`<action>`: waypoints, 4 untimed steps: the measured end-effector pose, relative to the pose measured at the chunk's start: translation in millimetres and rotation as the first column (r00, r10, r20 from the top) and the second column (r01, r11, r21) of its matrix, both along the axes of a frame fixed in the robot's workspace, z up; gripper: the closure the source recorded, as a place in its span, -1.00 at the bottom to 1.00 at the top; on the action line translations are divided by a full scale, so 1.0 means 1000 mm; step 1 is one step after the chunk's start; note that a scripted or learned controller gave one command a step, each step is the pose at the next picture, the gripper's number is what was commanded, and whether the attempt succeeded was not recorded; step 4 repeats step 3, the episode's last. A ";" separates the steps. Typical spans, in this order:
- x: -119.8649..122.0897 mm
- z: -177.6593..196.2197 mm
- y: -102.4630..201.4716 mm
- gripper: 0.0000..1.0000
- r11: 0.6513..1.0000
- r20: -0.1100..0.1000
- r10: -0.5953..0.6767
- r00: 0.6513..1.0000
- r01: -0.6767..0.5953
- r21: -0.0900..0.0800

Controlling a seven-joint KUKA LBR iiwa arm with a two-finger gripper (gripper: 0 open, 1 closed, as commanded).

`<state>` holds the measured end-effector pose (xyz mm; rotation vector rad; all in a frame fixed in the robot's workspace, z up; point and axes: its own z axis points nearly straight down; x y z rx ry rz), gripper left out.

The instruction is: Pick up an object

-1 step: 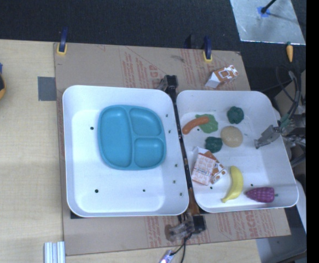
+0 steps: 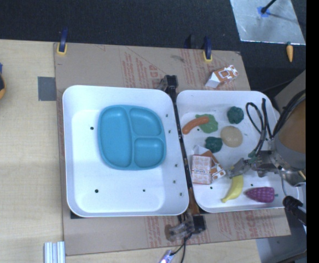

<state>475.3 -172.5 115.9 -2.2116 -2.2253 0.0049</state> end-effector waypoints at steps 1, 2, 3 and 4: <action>0.005 -0.013 0.036 -1.00 1.000 0.020 -0.006 1.000 0.006 -0.009; 0.005 -0.004 0.036 1.00 1.000 0.016 -0.001 1.000 0.001 -0.008; 0.018 0.076 0.103 1.00 1.000 0.003 -0.001 1.000 0.001 0.000; 0.018 0.076 0.103 1.00 1.000 0.003 -0.001 1.000 0.001 0.000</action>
